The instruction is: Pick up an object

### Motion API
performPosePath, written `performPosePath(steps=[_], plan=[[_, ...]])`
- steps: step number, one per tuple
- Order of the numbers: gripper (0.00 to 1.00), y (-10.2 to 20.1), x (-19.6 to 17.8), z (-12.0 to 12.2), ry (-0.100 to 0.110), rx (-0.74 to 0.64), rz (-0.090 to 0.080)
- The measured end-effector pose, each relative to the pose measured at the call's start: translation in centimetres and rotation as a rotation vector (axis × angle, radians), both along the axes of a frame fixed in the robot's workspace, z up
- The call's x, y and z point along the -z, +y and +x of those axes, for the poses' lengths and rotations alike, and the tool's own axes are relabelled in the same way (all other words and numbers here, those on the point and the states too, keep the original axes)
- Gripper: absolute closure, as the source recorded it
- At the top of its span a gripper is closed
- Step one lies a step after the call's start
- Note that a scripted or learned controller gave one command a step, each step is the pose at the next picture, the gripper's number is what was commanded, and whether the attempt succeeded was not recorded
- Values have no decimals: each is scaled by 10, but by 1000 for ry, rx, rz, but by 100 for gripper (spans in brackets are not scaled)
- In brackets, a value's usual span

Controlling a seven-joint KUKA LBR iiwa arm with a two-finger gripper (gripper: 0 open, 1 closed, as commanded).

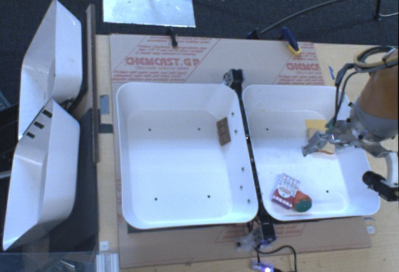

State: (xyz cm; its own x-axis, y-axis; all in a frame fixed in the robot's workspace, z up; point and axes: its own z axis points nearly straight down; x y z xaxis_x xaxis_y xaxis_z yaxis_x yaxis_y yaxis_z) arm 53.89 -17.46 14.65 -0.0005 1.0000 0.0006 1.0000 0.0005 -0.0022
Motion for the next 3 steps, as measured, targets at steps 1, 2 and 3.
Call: performPosePath(steps=[1,2,3], plan=[[0,-8,48,-5,1,1,0],[0,-8,63,-5,-2,0,0],[100,-9,52,-4,-5,0,-1]])
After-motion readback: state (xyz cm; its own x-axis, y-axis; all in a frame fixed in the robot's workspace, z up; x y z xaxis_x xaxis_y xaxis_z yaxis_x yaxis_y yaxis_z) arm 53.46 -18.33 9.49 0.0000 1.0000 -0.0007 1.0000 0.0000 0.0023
